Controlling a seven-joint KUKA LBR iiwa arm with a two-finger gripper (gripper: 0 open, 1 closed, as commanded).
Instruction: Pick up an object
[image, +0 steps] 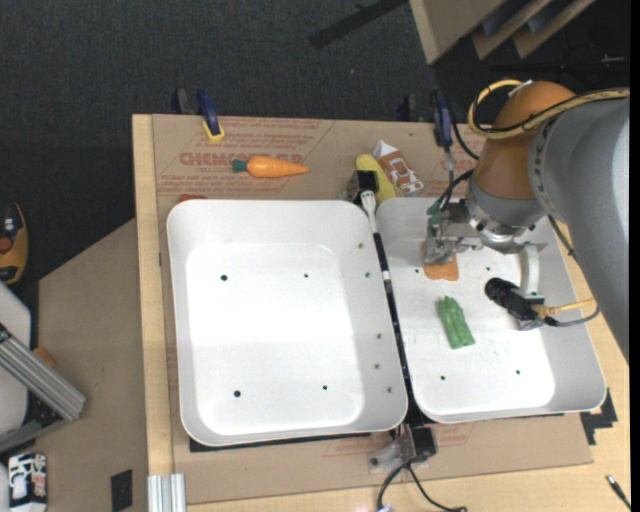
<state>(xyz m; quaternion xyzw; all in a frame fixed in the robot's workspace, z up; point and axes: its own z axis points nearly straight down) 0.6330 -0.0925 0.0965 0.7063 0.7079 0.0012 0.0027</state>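
In the right bin (560, 385) a small orange object (441, 269) lies near the far left part of the floor. My gripper (441, 245) hangs directly over it, its tip at the object's upper edge; whether it touches is hidden by the wrist. A green oblong object (455, 323) lies flat a little nearer the front, apart from the gripper. The grey arm with its orange band (520, 140) comes in from the right.
The left bin (200, 330) stands beside the right one, their walls meeting at a dark seam (390, 300). Behind the bins on the cardboard lie a toy carrot (270, 168), a yellow item (375, 168) and a small printed box (402, 173). A black cable plug (512, 299) hangs from the arm above the right bin.
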